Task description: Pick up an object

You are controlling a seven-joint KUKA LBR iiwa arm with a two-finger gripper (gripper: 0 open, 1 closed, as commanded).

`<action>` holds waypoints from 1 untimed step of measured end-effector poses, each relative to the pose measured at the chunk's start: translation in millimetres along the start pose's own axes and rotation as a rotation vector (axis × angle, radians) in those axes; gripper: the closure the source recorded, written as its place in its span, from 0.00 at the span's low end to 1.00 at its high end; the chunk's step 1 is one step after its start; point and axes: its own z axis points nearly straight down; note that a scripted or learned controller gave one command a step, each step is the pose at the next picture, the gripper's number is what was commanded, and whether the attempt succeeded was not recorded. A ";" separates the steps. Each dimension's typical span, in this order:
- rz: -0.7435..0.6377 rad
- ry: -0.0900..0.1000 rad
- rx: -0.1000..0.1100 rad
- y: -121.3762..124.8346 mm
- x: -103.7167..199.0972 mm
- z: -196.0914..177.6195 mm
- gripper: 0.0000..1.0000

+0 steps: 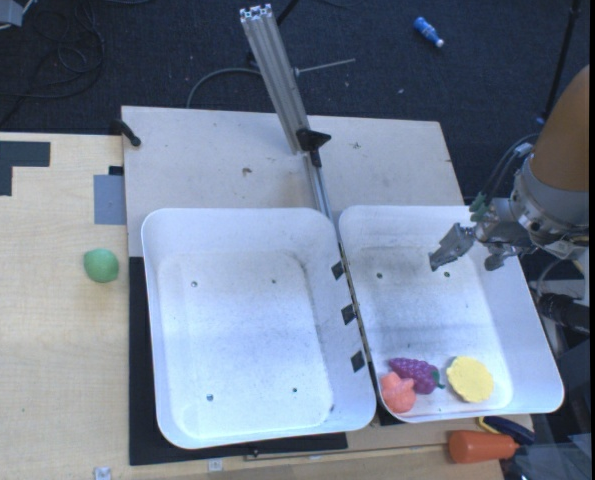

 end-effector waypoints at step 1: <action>-0.001 0.001 0.004 -1.2 5.8 43.6 0.00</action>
